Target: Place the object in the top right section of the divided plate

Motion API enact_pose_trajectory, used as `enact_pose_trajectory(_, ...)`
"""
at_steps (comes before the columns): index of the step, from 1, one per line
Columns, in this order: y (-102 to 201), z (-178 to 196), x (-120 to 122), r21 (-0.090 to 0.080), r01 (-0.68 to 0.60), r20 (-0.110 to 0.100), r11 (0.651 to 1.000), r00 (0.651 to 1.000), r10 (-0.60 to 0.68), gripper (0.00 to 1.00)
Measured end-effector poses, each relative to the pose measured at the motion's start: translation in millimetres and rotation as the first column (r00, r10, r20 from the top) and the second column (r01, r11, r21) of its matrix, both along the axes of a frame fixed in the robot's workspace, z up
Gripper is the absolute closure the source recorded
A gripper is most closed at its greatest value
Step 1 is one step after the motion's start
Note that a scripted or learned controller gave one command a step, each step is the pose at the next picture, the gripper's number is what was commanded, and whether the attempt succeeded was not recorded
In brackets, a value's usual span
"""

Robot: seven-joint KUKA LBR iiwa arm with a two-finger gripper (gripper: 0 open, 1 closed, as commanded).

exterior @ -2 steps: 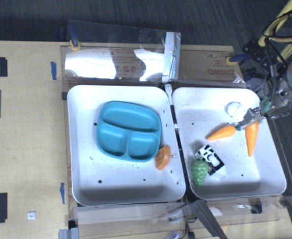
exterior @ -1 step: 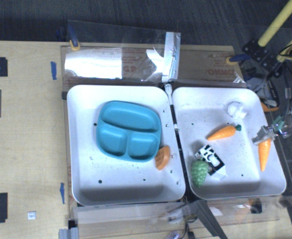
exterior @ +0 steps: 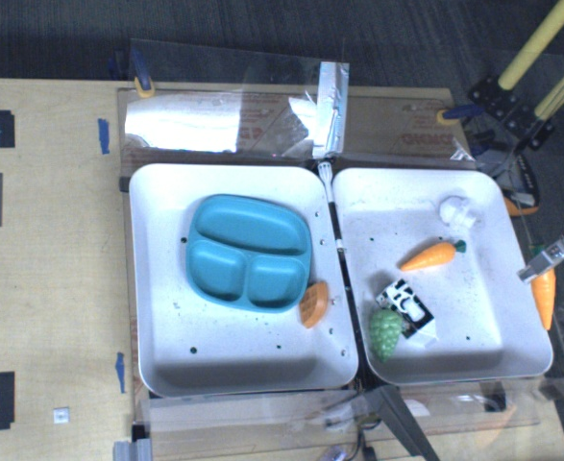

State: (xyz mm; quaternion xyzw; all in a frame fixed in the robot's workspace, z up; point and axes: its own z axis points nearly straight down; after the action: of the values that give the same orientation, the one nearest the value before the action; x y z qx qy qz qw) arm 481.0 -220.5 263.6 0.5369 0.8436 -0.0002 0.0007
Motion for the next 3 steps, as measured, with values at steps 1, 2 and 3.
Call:
enact_pose_trajectory(1, 141, -24, 0, 0.005, -0.088, -0.007, 0.996, 0.996, 0.088, 1.00)
enact_pose_trajectory(2, 138, -16, 1, 0.003, -0.082, -0.008, 0.997, 0.997, 0.082, 1.00)
enact_pose_trajectory(3, 202, -83, 11, 0.003, -0.134, -0.008, 0.991, 0.991, 0.134, 1.00)
